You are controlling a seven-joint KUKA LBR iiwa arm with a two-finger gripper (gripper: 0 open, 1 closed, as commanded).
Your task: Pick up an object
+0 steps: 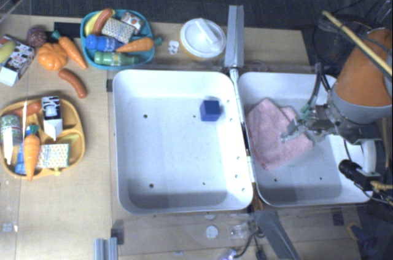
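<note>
A small blue cube point(210, 109) lies in the left bin point(153, 191), near its upper right corner. A crumpled pink cloth point(273, 133) sits in the left half of the right bin point(307, 191). The arm comes in from the right, and my gripper point(299, 125) hangs low over the cloth's right edge, touching or nearly touching it. The wrist body hides the part of the bin behind it.
A metal bar point(233, 37) stands behind the gap between the bins. On the bench to the left are a blue bowl point(116, 37) and a yellow plate point(40, 136) of toy food. Near them lie loose toy vegetables point(61, 56) and a white lidded tub point(202, 37).
</note>
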